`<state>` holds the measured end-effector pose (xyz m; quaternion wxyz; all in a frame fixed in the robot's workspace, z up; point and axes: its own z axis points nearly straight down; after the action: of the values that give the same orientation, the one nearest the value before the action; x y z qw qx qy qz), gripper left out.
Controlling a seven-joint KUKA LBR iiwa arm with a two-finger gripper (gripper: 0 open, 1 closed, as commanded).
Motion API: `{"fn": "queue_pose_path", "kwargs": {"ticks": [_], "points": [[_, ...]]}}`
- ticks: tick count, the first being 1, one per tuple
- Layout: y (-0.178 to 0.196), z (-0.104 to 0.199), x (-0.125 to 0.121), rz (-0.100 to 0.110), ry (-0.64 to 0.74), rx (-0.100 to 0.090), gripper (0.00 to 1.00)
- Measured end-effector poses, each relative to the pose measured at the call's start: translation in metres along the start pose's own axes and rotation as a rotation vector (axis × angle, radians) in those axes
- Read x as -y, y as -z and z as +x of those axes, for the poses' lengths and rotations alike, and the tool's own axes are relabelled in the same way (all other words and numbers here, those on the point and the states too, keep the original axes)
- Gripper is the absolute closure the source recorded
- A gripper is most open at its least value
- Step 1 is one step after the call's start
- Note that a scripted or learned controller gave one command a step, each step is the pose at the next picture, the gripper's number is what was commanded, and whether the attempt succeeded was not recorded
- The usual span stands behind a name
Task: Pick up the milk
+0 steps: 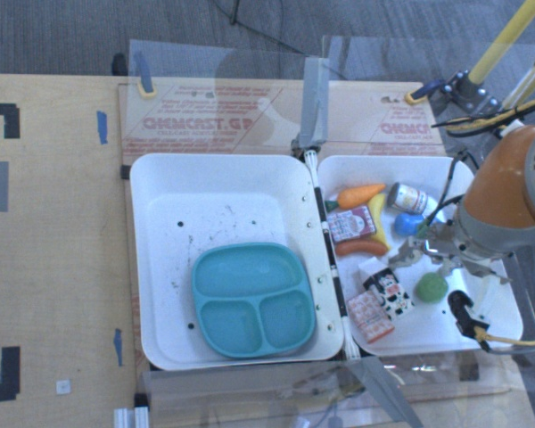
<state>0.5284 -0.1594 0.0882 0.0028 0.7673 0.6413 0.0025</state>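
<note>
**Gripper over the right bin, milk below**

The milk (cow-patterned carton) lies in the right bin, toward its six o'clock edge. The gripper hangs at the carton's one o'clock; whether anything is held, I cannot tell. A green ball sits at three o'clock.

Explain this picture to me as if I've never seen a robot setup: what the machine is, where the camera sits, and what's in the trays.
One camera looks down at a slant on a bench with two shallow white bins. The grey arm with the orange band reaches in from the right; its pincer hangs over the right bin. That bin holds toy food: a small cow-patterned milk carton, an orange carrot, a green ball, a small metal can. The left bin holds a teal three-part plate. I can't tell whether the pincer holds anything.
</note>
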Motion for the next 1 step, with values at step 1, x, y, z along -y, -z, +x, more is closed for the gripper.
{"fn": "queue_pose_path", "kwargs": {"ticks": [1], "points": [[0.2134, 0.0066, -0.0182, 0.006, -0.019, 0.001, 0.00]]}}
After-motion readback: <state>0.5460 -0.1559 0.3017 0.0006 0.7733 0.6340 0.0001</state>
